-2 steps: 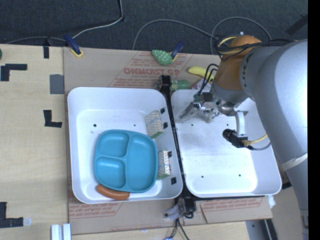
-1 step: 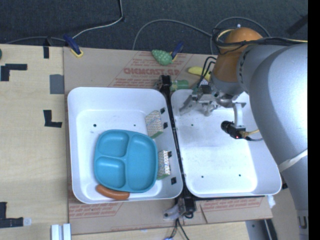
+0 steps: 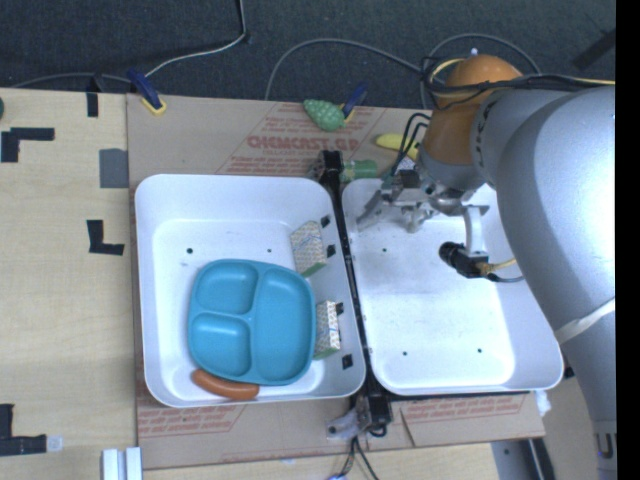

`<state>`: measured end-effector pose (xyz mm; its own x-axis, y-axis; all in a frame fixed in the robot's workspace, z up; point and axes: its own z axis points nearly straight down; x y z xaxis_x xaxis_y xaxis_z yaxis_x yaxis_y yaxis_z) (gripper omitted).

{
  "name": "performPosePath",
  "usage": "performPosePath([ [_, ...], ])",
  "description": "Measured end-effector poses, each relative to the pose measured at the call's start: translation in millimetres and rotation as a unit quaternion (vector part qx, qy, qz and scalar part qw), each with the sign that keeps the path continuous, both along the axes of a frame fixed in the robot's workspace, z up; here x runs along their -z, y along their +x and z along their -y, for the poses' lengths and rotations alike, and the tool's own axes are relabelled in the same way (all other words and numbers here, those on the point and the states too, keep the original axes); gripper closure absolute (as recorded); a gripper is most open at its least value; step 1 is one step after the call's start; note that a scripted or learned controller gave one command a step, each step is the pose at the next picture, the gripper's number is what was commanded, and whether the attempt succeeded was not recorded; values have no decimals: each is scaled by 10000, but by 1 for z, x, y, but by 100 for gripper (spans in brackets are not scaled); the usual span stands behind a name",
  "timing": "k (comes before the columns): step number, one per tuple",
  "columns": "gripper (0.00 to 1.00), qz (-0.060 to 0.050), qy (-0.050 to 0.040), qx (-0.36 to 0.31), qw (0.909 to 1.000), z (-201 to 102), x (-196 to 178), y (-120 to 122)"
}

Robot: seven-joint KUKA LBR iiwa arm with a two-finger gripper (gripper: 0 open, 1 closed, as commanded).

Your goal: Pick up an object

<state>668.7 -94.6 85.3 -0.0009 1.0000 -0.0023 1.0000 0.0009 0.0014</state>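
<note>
We see the arm (image 3: 545, 168) reaching in from the right, with the pincer (image 3: 400, 206) low over the far left corner of the right bin (image 3: 440, 318), close to the divider between the bins. No object shows between the pincer's tips. Whether it is released or clenched we cannot tell, because the wrist hides much of it.

The candidate objects lie in the left bin (image 3: 165, 268):
- a blue tray (image 3: 250, 320), divided into compartments, in the middle;
- an orange sausage (image 3: 225, 386) at the near edge of the tray, touching it;
- a sponge (image 3: 308, 240) near the divider;
- a second patterned piece (image 3: 328, 326) wedged between the tray and the bin wall.

Beyond the bins, a green item (image 3: 325, 114) and a yellow item (image 3: 392, 142) rest on the bench (image 3: 60, 268).

Risks, in our judgement:
1. Where the pincer now stands we see nothing to grip. A closure here would come up empty.
2. Crossing to the left bin at low height could strike the divider wall.
3. The tray is wide and flat, so a two-finger grip would likely slip off its rim.
4. The sausage is round and may roll away.
5. The wedged piece offers little clearance beside the wall.
</note>
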Motion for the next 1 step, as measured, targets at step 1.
performPosePath([
  [1, 0, 3, 0, -4, 10000, 2, 0, -4],
])
